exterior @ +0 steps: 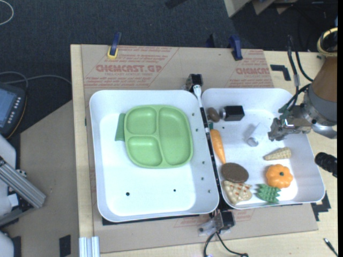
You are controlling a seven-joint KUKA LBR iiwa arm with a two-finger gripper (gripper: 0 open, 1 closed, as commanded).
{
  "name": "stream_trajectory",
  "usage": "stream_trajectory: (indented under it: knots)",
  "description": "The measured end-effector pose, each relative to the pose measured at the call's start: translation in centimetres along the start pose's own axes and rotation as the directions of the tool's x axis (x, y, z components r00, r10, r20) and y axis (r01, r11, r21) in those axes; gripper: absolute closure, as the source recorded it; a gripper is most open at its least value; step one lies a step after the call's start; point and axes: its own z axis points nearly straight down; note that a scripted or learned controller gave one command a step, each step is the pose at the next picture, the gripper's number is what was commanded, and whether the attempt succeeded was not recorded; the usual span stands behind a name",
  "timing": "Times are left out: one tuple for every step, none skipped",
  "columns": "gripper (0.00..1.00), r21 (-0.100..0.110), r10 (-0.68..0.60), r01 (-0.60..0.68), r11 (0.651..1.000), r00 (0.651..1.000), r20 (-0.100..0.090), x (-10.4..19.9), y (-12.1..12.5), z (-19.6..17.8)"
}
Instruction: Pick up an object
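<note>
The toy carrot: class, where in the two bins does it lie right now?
In the camera view the toy carrot lies in the right bin, along its left wall by the divider, just above the brown cookie.

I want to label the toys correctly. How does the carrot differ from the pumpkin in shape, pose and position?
The carrot is long and thin; the pumpkin is round and squat. The carrot lies flat along the left wall of the right bin; the pumpkin sits upright near its front right corner. The pumpkin has a small stem on top; the carrot shows none. Both are orange toy foods in the same bin.
</note>
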Motion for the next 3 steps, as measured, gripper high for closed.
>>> stream_trajectory:
  knots:
    - [1.0, 0.003, -0.005, 0.005, 1.0, 1.0, -0.003, 5.1, 3.1, 1.0]
    - [1.0, 0.003, -0.003, 0.003, 1.0, 1.0, -0.002, 7.5, 4.6, 1.2]
    - [1.0, 0.002, 0.0, 0.0, 1.0, 1.0, -0.002, 8.3, 3.9, -0.4]
